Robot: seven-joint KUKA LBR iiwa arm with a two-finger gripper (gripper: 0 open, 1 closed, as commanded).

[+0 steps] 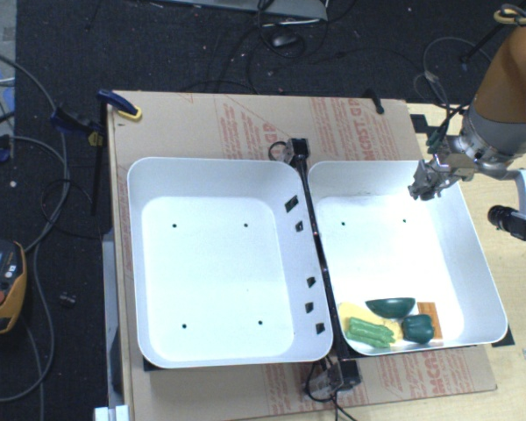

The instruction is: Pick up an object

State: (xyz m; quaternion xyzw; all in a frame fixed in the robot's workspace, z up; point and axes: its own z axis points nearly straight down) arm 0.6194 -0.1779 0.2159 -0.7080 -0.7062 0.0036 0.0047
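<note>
In the right bin, near its front edge, lies a small cluster: a dark green bowl-shaped piece, a light green ridged piece, a teal green lump, a yellow piece and an orange-brown block. My gripper hangs over the far right corner of that bin, well away from the cluster. It looks small and dark here, and nothing shows between its fingers.
The left bin stands beside the right one, with a black divider strip between them. Both rest on a cardboard sheet. Cables and a blue-yellow clamp lie beyond the bench's far left corner.
</note>
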